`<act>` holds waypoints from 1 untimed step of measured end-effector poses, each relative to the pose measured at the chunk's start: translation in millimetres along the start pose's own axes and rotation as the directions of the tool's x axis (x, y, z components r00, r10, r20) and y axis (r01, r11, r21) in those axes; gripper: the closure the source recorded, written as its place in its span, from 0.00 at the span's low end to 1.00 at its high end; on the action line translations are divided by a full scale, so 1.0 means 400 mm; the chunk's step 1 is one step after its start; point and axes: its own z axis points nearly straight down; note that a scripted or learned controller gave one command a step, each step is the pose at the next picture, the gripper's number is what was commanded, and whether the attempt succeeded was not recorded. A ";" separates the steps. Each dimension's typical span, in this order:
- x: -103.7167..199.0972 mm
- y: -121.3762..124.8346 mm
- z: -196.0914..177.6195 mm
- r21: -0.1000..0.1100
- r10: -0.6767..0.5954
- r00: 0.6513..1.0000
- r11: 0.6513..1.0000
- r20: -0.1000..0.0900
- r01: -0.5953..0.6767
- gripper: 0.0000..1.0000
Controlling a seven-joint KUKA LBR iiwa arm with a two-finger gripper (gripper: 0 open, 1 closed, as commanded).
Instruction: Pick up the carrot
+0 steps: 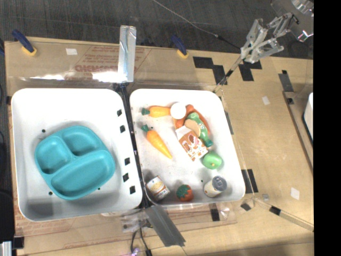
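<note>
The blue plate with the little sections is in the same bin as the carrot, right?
Not quite. The camera view shows the blue plate in the left bin, by itself. The carrot lies in the right bin, next to the other toy food. So they are in different bins.

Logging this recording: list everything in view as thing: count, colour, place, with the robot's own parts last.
bins: 2, white, side by side on the bench
divided plate: 1, teal, left bin
carrots: 2, orange, right bin, left part; the other at the back
white round piece: 1, right bin, back
snack carton: 1, white and orange, right bin, middle
green apple: 1, right bin, right side
cans: 2, right bin, front; second
strawberry: 1, red, right bin, front
gripper: 1, metallic, top right, outside the bins
</note>
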 end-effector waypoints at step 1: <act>0.001 0.000 0.041 0.001 -0.305 0.952 0.952 0.001 0.305 1.00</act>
